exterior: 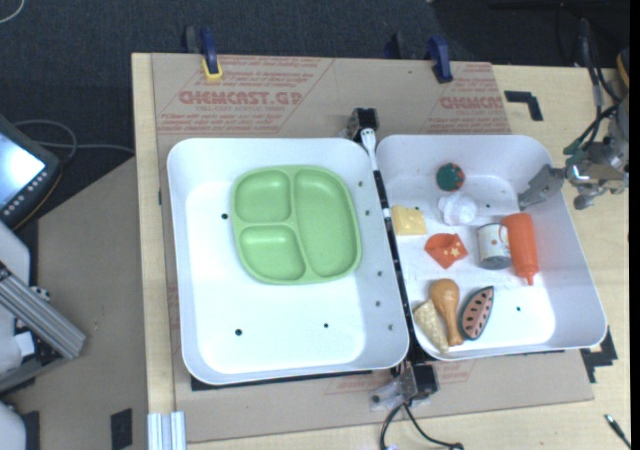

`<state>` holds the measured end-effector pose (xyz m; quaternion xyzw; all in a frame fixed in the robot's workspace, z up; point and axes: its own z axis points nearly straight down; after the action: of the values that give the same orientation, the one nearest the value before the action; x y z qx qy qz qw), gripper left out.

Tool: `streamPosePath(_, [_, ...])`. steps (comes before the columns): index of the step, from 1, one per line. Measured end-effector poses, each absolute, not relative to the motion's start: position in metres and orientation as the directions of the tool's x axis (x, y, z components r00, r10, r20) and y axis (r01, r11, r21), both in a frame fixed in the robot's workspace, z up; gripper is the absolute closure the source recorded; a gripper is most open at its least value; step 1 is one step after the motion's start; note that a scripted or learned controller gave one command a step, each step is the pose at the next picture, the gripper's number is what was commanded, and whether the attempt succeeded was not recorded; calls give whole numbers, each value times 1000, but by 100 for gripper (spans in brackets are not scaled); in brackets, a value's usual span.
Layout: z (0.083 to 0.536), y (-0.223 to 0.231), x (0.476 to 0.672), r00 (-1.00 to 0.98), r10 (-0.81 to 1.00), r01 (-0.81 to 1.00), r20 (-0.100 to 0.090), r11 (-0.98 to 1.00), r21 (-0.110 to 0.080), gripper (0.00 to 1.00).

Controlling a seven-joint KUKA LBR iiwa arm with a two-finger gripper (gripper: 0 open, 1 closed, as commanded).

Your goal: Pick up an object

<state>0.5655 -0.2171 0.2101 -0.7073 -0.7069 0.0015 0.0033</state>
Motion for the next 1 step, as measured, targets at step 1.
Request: streamPosePath(1, [147,-218,568,0,1000,1000,2,0,-6,0])
